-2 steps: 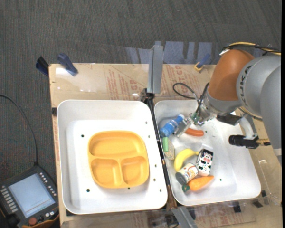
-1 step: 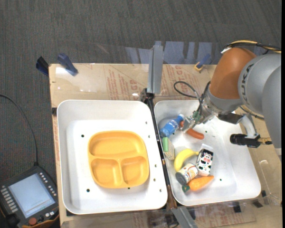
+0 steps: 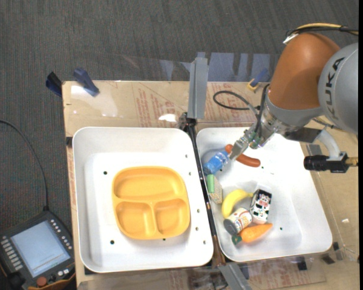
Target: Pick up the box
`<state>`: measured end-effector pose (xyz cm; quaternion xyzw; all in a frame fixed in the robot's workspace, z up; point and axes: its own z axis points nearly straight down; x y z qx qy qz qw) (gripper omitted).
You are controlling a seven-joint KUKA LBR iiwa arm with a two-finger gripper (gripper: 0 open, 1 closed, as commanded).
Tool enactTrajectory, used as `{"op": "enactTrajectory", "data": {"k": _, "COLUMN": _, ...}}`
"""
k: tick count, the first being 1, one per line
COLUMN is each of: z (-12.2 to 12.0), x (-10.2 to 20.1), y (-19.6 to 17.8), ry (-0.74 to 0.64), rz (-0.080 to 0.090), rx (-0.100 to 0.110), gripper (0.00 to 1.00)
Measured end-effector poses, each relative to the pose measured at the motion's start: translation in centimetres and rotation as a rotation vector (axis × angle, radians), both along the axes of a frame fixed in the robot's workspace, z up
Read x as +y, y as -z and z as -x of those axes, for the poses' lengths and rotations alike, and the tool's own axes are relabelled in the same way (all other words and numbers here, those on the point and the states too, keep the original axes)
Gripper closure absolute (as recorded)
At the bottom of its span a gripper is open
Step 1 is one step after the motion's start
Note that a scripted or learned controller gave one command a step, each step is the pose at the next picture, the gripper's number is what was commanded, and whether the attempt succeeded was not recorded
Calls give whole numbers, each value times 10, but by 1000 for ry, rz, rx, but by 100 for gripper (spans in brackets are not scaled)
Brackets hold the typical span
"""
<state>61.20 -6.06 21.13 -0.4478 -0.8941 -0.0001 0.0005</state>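
Note:
The box (image 3: 262, 205) is a small black-and-white carton lying in the right bin (image 3: 302, 222), between a banana (image 3: 233, 200) and the bin's middle. My gripper (image 3: 241, 148) hangs over the bin's far left part, well up and left of the box and apart from it. It sits just above a red sausage (image 3: 249, 160) and beside a blue bottle (image 3: 216, 162).
A small can (image 3: 238, 221) and a carrot (image 3: 255, 232) lie just in front of the box. A pale item (image 3: 215, 190) rests by the bin's left wall. The left bin (image 3: 91, 246) holds a yellow divided plate (image 3: 150, 201). A teach pendant (image 3: 33, 252) lies at the bottom left.

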Motion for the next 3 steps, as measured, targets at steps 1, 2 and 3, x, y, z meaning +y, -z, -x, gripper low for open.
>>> {"op": "enactTrajectory", "data": {"k": 1, "z": 44, "x": 124, "y": -44, "ry": -463, "rz": -1, "rx": 0, "gripper": 100}}
{"op": "enactTrajectory", "data": {"k": 2, "z": 52, "x": 142, "y": -18, "ry": -748, "rz": -2, "rx": 1, "gripper": 100}}
{"op": "enactTrajectory", "data": {"k": 3, "z": 40, "x": 138, "y": -17, "ry": -580, "rz": -1, "rx": 0, "gripper": 100}}
